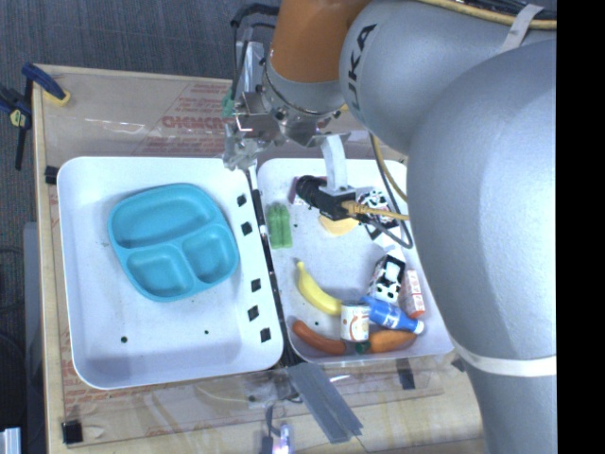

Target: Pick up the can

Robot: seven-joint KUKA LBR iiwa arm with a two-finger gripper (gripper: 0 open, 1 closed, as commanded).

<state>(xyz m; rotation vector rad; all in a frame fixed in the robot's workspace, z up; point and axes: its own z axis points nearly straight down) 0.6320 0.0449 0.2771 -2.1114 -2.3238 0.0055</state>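
Note:
The can (354,323), small with a white and red label, stands at the near edge of the right bin (307,173), between a yellow banana (317,291) and a blue bottle (393,316). My gripper (238,149) hangs at the far end of the divider between the two bins, well away from the can. Nothing shows in its grasp. The arm's wrist and its bulk cover the far right part of the right bin.
The right bin also holds a green block (279,225), a brown sausage (317,339), an orange carrot (389,340), a black-and-white patterned item (387,274), a red and white carton (413,293) and a yellow piece (335,221). A blue divided plate (173,239) lies in the left bin (85,339).

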